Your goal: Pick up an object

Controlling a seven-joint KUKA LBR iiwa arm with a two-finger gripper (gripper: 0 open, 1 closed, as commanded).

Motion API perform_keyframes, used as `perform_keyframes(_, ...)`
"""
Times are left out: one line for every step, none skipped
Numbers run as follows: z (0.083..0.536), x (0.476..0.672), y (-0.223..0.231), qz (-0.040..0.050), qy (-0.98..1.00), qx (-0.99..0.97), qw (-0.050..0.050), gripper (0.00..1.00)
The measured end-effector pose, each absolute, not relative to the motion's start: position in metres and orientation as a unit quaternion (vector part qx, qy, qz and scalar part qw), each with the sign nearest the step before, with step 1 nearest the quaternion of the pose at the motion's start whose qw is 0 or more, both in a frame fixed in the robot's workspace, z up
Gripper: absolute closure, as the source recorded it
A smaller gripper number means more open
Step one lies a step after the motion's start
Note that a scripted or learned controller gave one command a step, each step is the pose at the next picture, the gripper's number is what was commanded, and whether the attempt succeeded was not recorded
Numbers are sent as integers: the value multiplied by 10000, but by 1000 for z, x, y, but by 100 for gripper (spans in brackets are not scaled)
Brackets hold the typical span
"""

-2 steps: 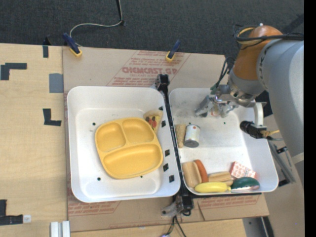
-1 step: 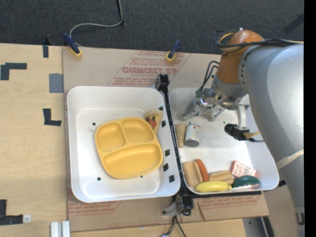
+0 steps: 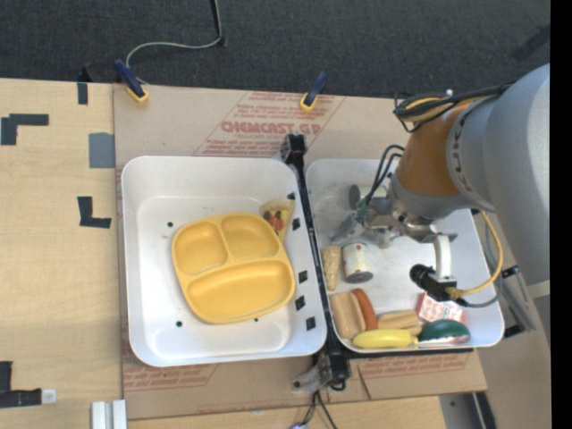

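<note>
White plastic bins sit side by side on your counter (image 3: 54, 239), and in the camera view the gripper (image 3: 357, 217) hangs low in the right bin (image 3: 465, 181), near its left wall. You can see its grey fingers spread apart with nothing between them. Just below the gripper lies a small white cylinder (image 3: 357, 260), close to the fingertips but apart from them. A pale ribbed roll (image 3: 331, 266) lies just left of the cylinder. Nearer the front wall you have a hot dog in a bun (image 3: 353, 311), a yellow banana (image 3: 384, 338), a green item (image 3: 444, 332) and a red-and-white packet (image 3: 438, 309). The left bin (image 3: 143, 239) holds a yellow divided tray (image 3: 234, 266).
</note>
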State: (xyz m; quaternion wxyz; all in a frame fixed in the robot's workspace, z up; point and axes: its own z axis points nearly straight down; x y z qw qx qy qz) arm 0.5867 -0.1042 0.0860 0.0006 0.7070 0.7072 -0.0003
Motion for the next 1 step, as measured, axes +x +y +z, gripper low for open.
perform_keyframes(96,587,-105,4,7071,7071,25,100)
